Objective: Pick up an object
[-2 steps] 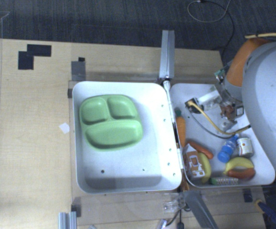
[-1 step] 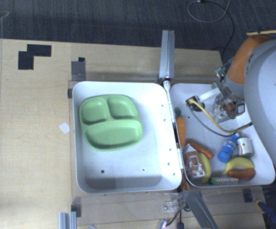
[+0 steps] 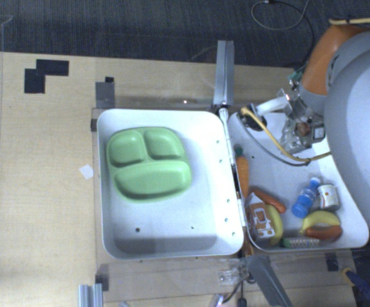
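1 gripper hangs over the far end of the right bin; finger state cannot be told. Nothing seen held. Candidates lie near: carrot, blue bottle, banana. Left bin holds green tray. Pick judged not yet done.

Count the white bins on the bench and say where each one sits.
2. The left bin holds a green tray. The right bin sits beside it, under the arm, with small items at its near end. Nothing suggests another bin is hidden.
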`<state>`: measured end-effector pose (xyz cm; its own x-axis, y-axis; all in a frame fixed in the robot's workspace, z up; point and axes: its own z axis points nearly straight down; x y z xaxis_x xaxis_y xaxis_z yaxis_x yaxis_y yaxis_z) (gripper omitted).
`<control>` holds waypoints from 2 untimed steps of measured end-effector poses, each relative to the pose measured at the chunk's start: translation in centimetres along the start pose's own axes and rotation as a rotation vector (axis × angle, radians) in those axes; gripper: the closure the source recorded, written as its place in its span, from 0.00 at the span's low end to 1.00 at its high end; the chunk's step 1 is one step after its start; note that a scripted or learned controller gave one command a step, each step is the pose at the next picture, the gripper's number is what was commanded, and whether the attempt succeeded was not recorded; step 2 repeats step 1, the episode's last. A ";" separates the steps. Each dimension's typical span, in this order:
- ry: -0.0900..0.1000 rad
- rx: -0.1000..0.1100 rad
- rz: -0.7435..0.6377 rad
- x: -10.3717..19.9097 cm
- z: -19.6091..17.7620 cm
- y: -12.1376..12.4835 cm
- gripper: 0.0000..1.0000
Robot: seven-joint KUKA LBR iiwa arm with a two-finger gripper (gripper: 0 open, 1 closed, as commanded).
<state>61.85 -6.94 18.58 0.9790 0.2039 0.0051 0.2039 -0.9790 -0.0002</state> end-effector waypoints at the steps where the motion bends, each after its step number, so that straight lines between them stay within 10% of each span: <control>1: 0.003 0.001 -0.003 0.2 -1.1 -0.1 1.00; 2: 0.003 0.001 -0.003 0.2 -1.1 -0.1 1.00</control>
